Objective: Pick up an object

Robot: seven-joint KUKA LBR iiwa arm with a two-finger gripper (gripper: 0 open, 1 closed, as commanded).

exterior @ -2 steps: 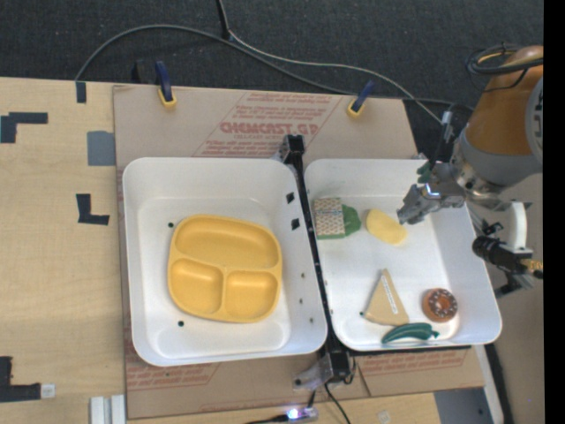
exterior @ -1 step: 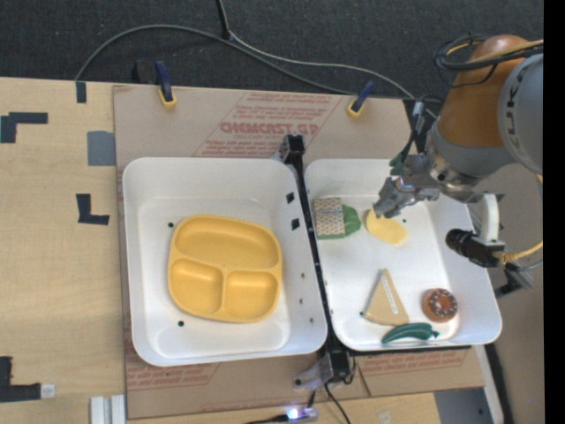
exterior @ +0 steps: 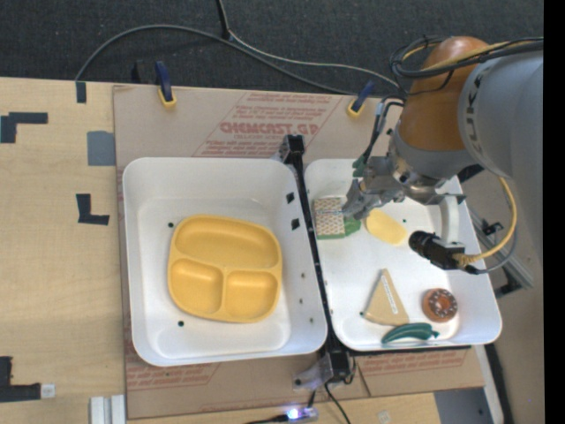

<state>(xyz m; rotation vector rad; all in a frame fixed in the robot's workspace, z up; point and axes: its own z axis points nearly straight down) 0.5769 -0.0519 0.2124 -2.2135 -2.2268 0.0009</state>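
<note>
Camera view is showing the gripper (exterior: 357,207) hovering over a checkered sponge (exterior: 331,217) in the right bin (exterior: 481,303); finger state is unclear.

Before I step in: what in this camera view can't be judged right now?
- Gripper: the wrist covers it from above, so what it holds cannot be told.
- Green-edged checkered item: its right side is hidden under the gripper; what it is stays unclear.
- Green object at the right bin's near edge: too small to identify.
</note>
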